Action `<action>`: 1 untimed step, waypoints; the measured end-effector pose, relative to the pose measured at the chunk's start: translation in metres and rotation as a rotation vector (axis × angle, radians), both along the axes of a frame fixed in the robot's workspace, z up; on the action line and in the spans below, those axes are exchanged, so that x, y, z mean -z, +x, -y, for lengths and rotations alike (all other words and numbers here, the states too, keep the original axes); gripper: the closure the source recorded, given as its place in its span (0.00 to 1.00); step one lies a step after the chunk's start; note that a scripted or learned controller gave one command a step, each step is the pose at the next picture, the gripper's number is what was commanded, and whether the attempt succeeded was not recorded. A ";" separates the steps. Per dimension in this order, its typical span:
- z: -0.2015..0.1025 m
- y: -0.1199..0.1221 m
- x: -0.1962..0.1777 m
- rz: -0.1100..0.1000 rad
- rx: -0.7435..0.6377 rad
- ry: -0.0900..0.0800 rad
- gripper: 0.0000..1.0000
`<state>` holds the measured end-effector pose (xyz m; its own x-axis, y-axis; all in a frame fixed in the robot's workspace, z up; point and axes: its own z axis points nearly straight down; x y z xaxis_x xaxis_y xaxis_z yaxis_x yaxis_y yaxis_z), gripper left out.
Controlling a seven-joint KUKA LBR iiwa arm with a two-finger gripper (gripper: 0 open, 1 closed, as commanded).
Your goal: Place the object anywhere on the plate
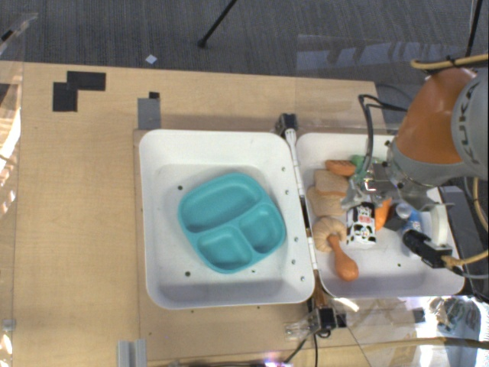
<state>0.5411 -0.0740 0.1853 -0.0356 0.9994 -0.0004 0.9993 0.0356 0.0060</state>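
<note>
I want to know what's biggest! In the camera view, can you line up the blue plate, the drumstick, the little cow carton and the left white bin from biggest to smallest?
1. Left white bin
2. Blue plate, inside that bin
3. Drumstick and cow carton look about alike; the arm partly hides the carton, so I won't rank them.

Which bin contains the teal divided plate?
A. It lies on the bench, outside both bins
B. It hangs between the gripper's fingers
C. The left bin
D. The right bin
C: the teal divided plate lies flat in the left bin, apart from the toy foods, which sit in the right bin beneath the arm.
</note>
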 end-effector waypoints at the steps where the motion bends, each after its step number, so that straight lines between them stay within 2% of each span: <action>1: -0.082 0.022 0.001 -0.003 0.129 0.005 1.00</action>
<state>0.5631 0.0077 0.1845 0.0932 0.9956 0.0045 0.9956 -0.0932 0.0027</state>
